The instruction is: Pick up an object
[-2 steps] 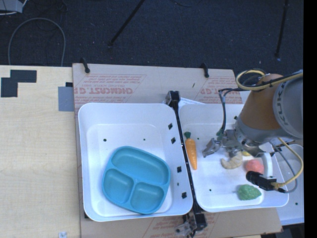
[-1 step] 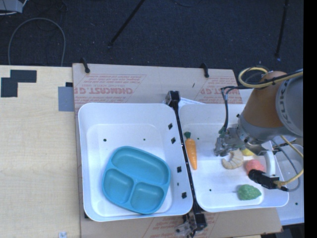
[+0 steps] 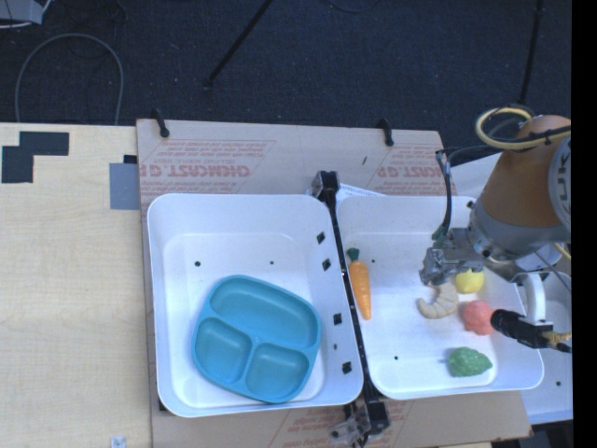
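Note:
My gripper [image 3: 440,271] hangs low over the right bin [image 3: 401,381], in its right half. Just below it lies a beige croissant-shaped toy [image 3: 437,304], touching or nearly touching the gripper's tip. A small yellow fruit [image 3: 470,281] sits right beside the gripper on its right. A pink-red toy [image 3: 477,316] rests next to the croissant. A green broccoli-like piece [image 3: 467,362] lies near the bin's front right corner. An orange carrot [image 3: 360,287] lies along the bin's left wall.
The left bin [image 3: 177,250] holds a blue divided plate [image 3: 256,338]. A black divider rail [image 3: 338,278] runs between the two bins. The arm's grey and orange body [image 3: 522,194] overhangs the right bin's far right side.

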Robot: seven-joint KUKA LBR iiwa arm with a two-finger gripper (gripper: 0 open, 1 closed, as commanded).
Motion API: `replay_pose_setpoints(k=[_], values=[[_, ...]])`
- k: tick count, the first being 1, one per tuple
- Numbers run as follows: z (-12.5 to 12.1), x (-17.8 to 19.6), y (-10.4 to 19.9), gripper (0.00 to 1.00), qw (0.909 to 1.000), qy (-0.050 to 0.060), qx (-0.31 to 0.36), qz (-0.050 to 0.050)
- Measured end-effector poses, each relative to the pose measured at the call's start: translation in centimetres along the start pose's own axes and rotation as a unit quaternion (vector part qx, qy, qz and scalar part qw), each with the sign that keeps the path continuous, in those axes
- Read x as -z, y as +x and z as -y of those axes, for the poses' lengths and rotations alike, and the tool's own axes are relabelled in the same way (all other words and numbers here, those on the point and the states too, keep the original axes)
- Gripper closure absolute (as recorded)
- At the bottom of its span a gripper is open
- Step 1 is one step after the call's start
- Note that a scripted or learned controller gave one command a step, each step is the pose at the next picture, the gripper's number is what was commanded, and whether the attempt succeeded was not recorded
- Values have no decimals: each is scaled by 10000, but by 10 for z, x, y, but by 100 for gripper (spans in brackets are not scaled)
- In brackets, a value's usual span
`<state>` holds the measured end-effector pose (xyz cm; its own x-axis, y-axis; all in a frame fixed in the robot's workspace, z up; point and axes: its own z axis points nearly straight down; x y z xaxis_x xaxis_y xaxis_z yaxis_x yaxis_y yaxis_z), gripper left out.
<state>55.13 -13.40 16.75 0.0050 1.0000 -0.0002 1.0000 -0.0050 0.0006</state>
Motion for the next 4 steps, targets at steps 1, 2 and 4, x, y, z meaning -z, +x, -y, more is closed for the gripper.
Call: replay_pose_setpoints(k=[1, 2, 4], values=[[6, 56, -8, 100, 10000, 1, -9, 1], [5, 97, -9, 100, 10000, -6, 28, 1], [-1, 86, 87, 100, 10000, 13, 45, -9]])
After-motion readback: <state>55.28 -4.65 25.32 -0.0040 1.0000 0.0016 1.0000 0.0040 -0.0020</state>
